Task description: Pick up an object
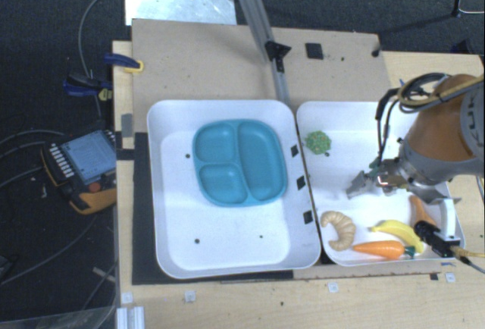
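The right bin [345, 126] holds several toy foods. A green broccoli piece [317, 142] lies near its far left corner. A tan croissant [340, 228] rests at the front left, with an orange carrot [379, 249] and a yellow banana [398, 230] along the front wall. Another orange piece [421, 210] lies by the right wall, partly hidden by the arm. My gripper [370, 182] hangs low over the bare middle of this bin, behind the croissant and in front and to the right of the broccoli. Nothing shows in its grasp.
The left bin [174, 236] carries a blue three-compartment plate [241, 162]. A grey pole [254, 9] slants over the back of the bench. The arm's orange band [447, 130] looms over the right bin's right side. Cables and a handheld pendant [83, 168] lie on the floor to the left.
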### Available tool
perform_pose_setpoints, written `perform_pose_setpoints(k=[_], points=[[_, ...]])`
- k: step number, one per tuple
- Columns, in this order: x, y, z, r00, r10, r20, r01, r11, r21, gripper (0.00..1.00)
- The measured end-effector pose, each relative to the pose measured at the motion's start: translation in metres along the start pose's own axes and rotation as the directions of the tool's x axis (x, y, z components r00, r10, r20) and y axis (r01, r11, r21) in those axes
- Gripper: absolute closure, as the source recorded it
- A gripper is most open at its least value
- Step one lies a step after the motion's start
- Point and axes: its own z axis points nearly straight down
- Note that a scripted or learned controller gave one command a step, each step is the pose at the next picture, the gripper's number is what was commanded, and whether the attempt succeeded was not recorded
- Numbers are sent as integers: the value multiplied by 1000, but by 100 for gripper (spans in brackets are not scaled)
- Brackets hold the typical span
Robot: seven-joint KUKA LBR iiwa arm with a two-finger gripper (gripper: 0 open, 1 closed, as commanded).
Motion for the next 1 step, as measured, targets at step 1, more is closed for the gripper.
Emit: perform_pose_setpoints(k=[1], points=[[0,2,-13,1000,-1,1,1,1000,-6,100]])
